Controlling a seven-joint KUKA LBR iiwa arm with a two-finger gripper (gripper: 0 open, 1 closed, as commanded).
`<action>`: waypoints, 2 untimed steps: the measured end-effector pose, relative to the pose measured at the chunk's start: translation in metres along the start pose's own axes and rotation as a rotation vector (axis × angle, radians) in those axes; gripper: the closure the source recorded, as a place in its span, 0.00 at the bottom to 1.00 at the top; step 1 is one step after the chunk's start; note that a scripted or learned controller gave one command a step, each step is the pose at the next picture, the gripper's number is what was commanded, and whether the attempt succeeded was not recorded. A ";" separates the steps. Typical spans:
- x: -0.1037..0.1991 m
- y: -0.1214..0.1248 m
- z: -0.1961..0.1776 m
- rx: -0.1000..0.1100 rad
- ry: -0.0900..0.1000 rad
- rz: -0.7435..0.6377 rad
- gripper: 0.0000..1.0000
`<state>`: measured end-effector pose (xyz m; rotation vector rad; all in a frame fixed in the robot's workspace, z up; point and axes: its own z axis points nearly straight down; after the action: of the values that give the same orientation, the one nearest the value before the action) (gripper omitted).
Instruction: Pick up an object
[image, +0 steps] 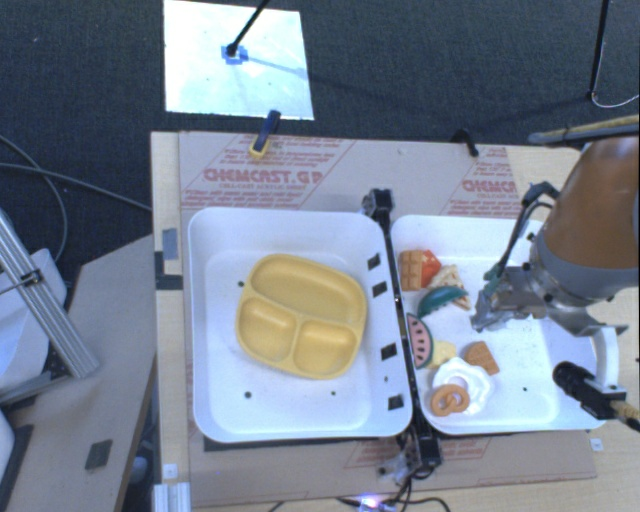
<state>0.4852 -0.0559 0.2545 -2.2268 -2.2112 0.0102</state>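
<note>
**Operator:** From the overhead camera view I see the arm (600, 215) reaching in from the right, with the claw (490, 308) low over the right bin (520, 405). I can't tell how the claw stands — the wrist hides too much of it — and nothing visibly sits in it.

**Colleague:** What's there to take?

**Operator:** Toy food, all crowded on the left half of that bin. A waffle-and-red piece (418, 268) at the top, a green leaf-shaped piece (441, 299) just left of the claw, a watermelon slice (419, 341) by the divider, a small toast-coloured piece (481, 356) just below the claw, and a pretzel (449, 400) lying on a white fried-egg piece (472, 381). The left bin (215, 400) holds a yellow divided plate (300, 314), well apart from the claw.

**Colleague:** Which would you go for?

**Operator:** In my judgement the green piece or the toast-coloured one, being nearest. To do it well I'd centre over a single item, align across its narrow side, and descend straight — the pieces lie close, so a skewed approach could nudge a neighbour or catch two.
</note>
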 end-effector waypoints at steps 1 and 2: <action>0.057 0.039 0.074 -0.005 0.004 -0.015 1.00; 0.094 0.000 -0.008 -0.012 0.004 -0.015 1.00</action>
<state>0.4860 0.0384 0.2618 -2.2135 -2.2321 -0.0080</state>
